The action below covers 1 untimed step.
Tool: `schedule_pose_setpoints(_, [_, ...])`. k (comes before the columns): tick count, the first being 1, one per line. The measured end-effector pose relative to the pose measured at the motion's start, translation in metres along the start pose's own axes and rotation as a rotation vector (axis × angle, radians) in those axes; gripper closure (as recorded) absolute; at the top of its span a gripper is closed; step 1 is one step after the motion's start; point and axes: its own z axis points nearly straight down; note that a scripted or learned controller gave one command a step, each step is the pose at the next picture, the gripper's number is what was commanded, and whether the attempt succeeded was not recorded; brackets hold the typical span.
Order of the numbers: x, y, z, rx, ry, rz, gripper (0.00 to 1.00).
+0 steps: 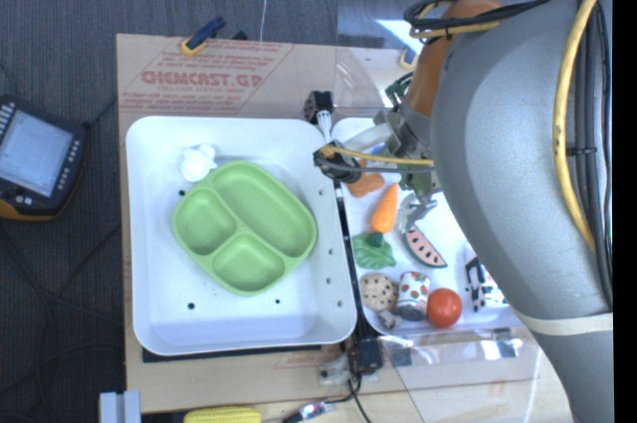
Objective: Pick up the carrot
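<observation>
The carrot (pixel 385 208) is orange with a green leafy top and lies tilted in the right bin (pixel 350 134), near its left wall. My gripper (pixel 415 199) hangs just to the right of the carrot, low over the bin, under the grey arm's wrist. Nothing in the view shows the carrot being held. The arm's bulk hides much of the right bin.
Around the carrot lie an orange piece (pixel 366 182), a watermelon slice (pixel 423 247), a cookie (pixel 376 291), a red-and-white toy (pixel 413 288), a tomato (pixel 444 308) and a die (pixel 484 293). The left bin (pixel 149 312) holds a green divided plate (pixel 244 227) and a white lump (pixel 197 162).
</observation>
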Motion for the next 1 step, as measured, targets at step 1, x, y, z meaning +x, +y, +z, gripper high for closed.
schedule_pose_setpoints(1, [-0.0731, -0.0022, -0.0002, 0.000, 0.001, -0.117, 0.00])
